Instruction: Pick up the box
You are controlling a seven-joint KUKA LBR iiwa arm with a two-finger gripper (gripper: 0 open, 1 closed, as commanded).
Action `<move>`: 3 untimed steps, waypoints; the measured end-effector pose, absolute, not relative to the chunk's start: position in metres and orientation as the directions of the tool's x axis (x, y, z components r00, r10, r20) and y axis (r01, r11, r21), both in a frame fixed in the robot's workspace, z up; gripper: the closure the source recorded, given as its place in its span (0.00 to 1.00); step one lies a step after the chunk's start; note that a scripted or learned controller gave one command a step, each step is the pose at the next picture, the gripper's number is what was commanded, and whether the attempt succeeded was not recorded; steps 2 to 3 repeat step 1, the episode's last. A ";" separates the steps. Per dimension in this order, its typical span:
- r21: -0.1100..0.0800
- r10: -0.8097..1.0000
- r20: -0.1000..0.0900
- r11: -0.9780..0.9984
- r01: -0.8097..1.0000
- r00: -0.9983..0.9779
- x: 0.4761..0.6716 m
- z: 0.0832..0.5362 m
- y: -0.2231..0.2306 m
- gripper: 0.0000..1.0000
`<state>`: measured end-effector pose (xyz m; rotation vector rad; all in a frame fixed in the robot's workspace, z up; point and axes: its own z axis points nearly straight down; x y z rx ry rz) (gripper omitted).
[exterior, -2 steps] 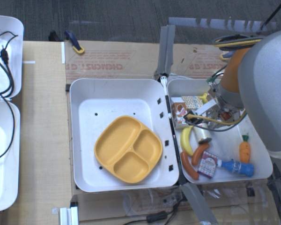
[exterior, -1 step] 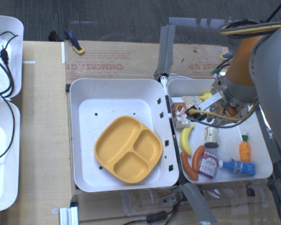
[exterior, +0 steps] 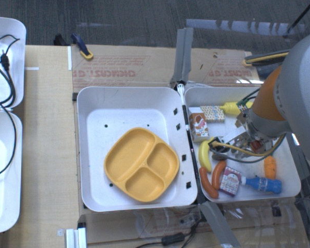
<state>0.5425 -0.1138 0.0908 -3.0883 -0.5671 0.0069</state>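
Gripper [exterior: 236,148]: low in the right bin [exterior: 293,182], under the grey arm [exterior: 294,81]; whether it is spread or pinching cannot be told, as cables and the wrist hide its tip.
Closest items: banana [exterior: 204,156] and two sausages [exterior: 213,179] just to its left, carrot [exterior: 269,167] to its right.
Boxes: a red-and-white box [exterior: 199,126] near the bin's left wall, a pale patterned box [exterior: 212,113] beside it, a small red box [exterior: 230,182] by the sausages.
Further out: blue bottle [exterior: 263,184], yellow bottle [exterior: 233,107].
Left bin [exterior: 88,138]: holds a yellow divided plate [exterior: 141,164].
Risk: clutter is tight, so a closing grasp could catch the banana instead, or nudge a box against the wall and slip off its flat face.
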 end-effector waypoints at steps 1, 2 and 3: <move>-0.003 0.200 -0.005 -0.980 0.200 0.980 0.524 0.097 -0.118 1.00; -0.003 0.200 -0.005 -0.980 0.200 0.980 0.524 0.097 -0.118 1.00; -0.003 0.200 -0.005 -0.980 0.200 0.980 0.524 0.097 -0.118 1.00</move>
